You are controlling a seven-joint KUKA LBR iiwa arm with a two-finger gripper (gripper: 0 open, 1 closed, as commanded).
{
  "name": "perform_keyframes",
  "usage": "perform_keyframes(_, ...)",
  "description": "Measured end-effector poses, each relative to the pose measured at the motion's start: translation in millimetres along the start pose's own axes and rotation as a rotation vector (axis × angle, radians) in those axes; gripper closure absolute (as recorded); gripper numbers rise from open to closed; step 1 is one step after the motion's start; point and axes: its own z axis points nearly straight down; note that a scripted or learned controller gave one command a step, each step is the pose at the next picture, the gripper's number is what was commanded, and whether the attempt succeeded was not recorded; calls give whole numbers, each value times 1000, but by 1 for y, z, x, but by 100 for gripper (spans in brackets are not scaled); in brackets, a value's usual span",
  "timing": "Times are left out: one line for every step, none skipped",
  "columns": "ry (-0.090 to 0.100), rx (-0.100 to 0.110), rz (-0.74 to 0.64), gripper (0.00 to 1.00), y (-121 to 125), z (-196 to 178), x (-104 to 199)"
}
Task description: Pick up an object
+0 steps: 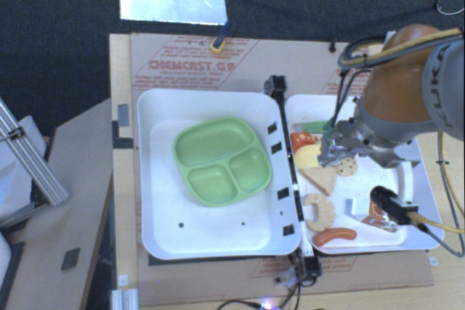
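Over right bin (311, 109): end effector (333, 150) just beside yellow wedge (306, 157) (grip state: cannot tell).

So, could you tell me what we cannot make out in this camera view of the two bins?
1. Camera view: the arm hides the right bin's far right corner.
2. Camera view: the gripper partly covers the red and green piece, too small to identify.
3. Camera view: whether the gripper touches the yellow piece is unclear.
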Motion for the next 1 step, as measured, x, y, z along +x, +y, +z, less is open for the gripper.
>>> perform_keyframes(1, 2, -5, 100, -3, 0, 13)
